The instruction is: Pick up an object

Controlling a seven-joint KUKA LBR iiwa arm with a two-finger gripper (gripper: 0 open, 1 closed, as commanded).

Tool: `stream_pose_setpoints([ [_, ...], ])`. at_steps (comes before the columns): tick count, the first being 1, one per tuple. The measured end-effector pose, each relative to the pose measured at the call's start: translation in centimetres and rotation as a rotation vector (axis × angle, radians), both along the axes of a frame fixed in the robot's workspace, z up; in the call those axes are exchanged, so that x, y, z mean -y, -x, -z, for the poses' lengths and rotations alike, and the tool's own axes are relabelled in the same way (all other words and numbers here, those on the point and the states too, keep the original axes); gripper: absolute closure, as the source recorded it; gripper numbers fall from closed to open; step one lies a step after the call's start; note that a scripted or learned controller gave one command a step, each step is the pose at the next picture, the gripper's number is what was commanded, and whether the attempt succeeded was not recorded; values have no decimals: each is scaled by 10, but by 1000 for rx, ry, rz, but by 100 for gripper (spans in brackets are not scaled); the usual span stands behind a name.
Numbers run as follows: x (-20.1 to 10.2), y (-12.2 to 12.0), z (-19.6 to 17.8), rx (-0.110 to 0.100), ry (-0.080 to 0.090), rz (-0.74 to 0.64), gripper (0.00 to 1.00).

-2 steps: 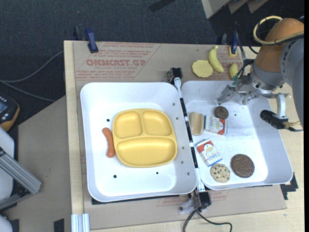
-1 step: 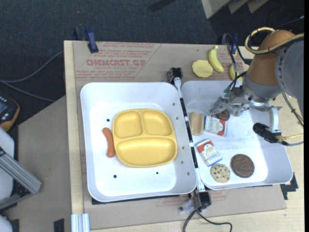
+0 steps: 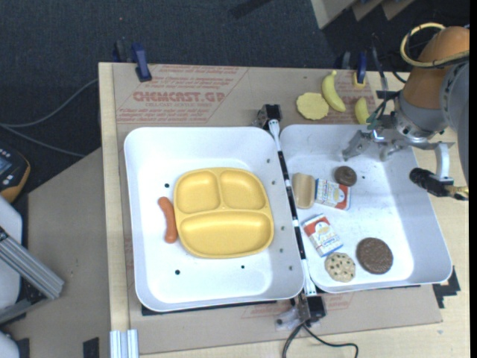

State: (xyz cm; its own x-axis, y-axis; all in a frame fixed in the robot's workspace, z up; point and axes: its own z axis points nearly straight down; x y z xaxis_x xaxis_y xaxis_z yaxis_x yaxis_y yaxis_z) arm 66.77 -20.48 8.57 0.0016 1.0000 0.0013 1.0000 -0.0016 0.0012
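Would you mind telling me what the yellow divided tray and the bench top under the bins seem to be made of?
The yellow divided tray looks like moulded plastic: one even colour, rounded compartment walls and a soft sheen. The bench top looks like a sheet still covered in brown protective paper, matte, with red repeated lettering printed across it; what lies under that paper cannot be told.

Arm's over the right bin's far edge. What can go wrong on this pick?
1. The gripper sits at the far rim of the right bin, apart from every item; closing here would likely grab nothing.
2. The nearest target, the small brown cookie, lies flat and may slip out.
3. The milk carton touches the tan block, so a descent there could nudge both.
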Motion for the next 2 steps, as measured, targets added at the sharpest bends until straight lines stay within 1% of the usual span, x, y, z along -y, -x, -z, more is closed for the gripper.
stream_pose_setpoints([
  [1,-45,61,1,-7,-2,-2,0],
  [2,-43,58,-10,1,1,-1,100],
])
